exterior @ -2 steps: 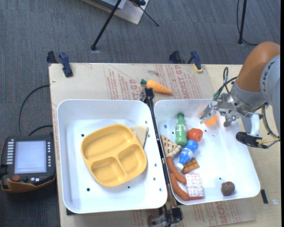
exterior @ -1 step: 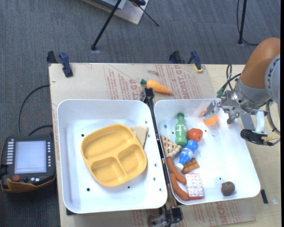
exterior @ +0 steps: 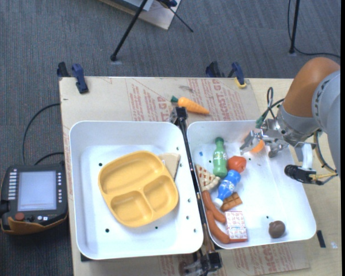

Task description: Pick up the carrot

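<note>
- Desk [exterior: 132,91] fills the middle, brown board with red print, blue clamps [exterior: 79,77] along its far edge.
- Two white bins side by side on it: the left bin [exterior: 86,137] carries a yellow divided plate [exterior: 138,187], and there's a pale wedge tucked by the plate's far right rim.
- The right bin [exterior: 287,194] is crowded along its left side.
- Arm [exterior: 310,96] comes in from the right, orange band up top, wrist bent down over the right bin's far right part.
- Tool [exterior: 259,144] sits low over the bin, and there's something orange right at its tips; whether it's clenched or released, I cannot tell from here.
- Carrot [exterior: 192,104], orange with a green top, lies on the bare desk just beyond the gap between the bins, outside both, well apart from the tool.
- In the right bin: green bottle [exterior: 219,157], red tomato-like piece [exterior: 237,164] beside it, blue bottle [exterior: 229,184] below, sausages [exterior: 214,218] by the near left wall, small pink box [exterior: 236,225], brown round thing [exterior: 276,229] off in the near right corner.
- Handheld pendant [exterior: 33,197] with a screen rests on the carpet at left.
</note>
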`<state>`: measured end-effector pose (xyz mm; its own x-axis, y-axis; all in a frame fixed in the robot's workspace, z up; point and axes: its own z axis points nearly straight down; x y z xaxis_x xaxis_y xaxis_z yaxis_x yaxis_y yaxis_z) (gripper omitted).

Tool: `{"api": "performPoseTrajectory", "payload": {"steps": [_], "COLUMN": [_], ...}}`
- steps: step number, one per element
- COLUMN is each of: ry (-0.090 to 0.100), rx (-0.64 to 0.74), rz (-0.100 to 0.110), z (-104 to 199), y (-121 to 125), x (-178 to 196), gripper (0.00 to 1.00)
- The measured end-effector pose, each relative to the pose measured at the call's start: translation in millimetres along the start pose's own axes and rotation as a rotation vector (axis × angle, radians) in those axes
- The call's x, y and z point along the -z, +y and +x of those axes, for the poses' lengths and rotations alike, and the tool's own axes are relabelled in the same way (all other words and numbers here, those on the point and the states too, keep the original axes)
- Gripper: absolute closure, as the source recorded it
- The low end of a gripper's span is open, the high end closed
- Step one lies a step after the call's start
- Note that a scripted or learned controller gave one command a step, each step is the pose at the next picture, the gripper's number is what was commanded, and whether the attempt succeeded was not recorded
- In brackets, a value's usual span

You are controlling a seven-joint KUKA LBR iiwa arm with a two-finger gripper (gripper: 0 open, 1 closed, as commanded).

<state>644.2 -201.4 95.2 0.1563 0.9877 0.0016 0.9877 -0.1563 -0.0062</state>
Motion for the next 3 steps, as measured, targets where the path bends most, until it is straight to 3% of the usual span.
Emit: {"api": "performPoseTrajectory", "payload": {"steps": [1,2,3], "ry": [0.0,0.012,0.008], "rx": [-0.12,-0.198,-0.194], "rz": [-0.01,0.003,0.004], "z": [-6.7,2.5,1.5], "y": [2.1,-0.2,0.3], "x": [59.2,-10.4,0.9], "gripper": [0.0,0.0,1.0]}}
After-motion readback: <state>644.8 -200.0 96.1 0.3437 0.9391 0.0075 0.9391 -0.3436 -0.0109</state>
